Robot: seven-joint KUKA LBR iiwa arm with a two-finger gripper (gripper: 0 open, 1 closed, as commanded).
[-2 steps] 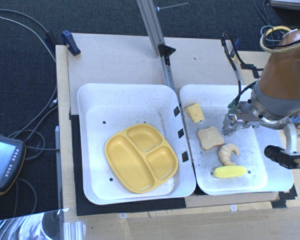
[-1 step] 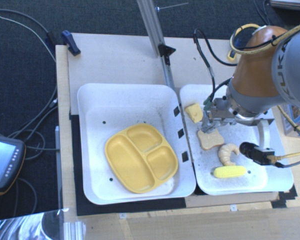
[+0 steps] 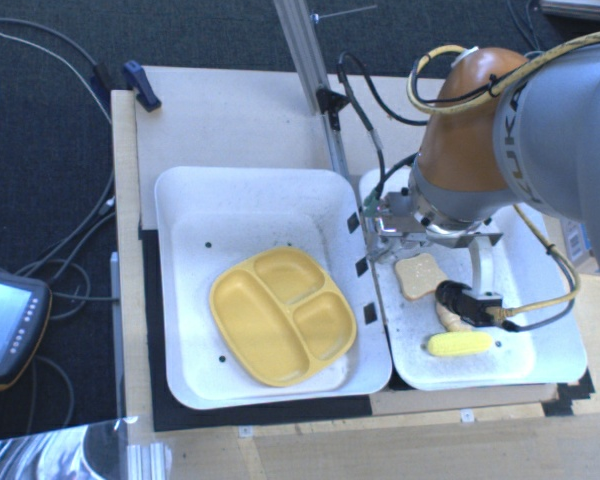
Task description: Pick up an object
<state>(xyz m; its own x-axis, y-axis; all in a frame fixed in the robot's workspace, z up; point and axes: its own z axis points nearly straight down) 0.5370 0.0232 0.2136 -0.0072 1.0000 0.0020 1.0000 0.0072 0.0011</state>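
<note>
The grey arm with the orange band (image 3: 500,118) is the biggest thing over the pale wooden bench (image 3: 230,118). It leans in from the view's right with its wrist bent down. That sets the jaws low inside one shallow white plastic bin (image 3: 540,363), close to the wall this bin shares with the other white bin (image 3: 190,193). The step in hand looks like the reach and descent before a grasp, and nothing appears lifted. The wrist body hides the tips, so I cannot tell whether the jaws are apart or together.

Well apart from the jaws, across the shared wall, a yellow plastic plate with three compartments (image 3: 283,313) lies flat in the other bin. It is an unlikely target from this pose.

The nearest candidate is a tan slice of toy toast (image 3: 416,275). It lies flat just beside the jaws, on the side toward the bench's front edge. Whether it touches them I cannot tell.

Farther from the jaws in the same direction, a small yellow toy corn cob (image 3: 460,344) lies on its side near the bin's front rim.

The next move probably calls for a short shift over the toast. The jaws would then drop straight down to the bin floor. A thin flat slice gives them little edge to grip and may slip out.
</note>
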